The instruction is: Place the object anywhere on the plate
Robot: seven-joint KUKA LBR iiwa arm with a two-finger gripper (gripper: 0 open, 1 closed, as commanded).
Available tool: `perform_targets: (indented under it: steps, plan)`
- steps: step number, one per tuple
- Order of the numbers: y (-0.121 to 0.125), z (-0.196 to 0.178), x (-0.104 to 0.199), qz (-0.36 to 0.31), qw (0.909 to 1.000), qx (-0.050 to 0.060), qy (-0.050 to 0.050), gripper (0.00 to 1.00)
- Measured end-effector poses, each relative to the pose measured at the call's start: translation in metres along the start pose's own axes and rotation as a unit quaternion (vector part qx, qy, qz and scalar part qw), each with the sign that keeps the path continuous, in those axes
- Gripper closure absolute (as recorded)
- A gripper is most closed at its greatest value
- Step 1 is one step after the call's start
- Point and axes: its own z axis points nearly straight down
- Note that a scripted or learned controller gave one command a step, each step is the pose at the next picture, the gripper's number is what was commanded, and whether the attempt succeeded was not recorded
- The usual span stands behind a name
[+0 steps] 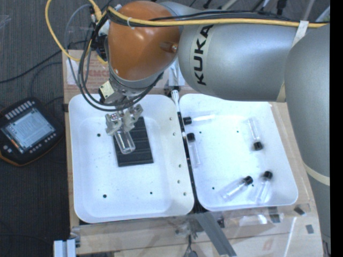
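A clear vial (125, 142) sits between the jaws (123, 123) of the grey-and-orange arm (214, 52), apparently gripped at its upper end, and lies over the dark ribbed plate (136, 146) in the left white bin (86, 197). In the right bin (284, 191), several more vials with black caps (237, 186) lie scattered. A handheld control pendant (27, 130) rests off the worktop's left side.

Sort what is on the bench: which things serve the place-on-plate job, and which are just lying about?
Job:
- hand
- clear vial at its tips
- black plate in the left bin

Lying about:
- loose vials in the right bin
- teach pendant beside the bench
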Motion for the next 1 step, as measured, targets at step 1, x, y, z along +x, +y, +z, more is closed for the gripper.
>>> perform_targets:
  steps: [1]
  plan:
    - [0.131, -0.0068, -0.0594, -0.076, 0.9971, -0.001, 0.001, 1.0]
